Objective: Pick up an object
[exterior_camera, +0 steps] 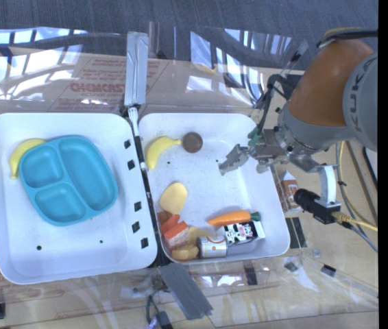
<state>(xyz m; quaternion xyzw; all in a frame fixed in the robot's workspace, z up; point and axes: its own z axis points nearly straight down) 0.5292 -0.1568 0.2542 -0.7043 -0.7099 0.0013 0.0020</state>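
Observation:
My gripper (247, 163) hangs over the right side of the right bin (208, 125). Its fingers (231, 161) are spread open and nothing sits between them. Below it, along the bin's front, lie a carrot (232, 217), a black-and-white carton (240, 233) and a small can (212, 247). A brown ball (192, 142) and a yellow banana (160, 149) rest at the bin's back left, to the gripper's left. A pale yellow rounded piece (173, 197) lies mid-left, with red and orange pieces (173, 229) in front of it.
The left bin (16, 252) holds a blue divided plate (67, 179) with a second banana (21, 153) tucked at its back left. The grey arm with its orange band (331, 81) reaches in from the right. A cable and clamp (317, 204) hang by the right bin's outer wall.

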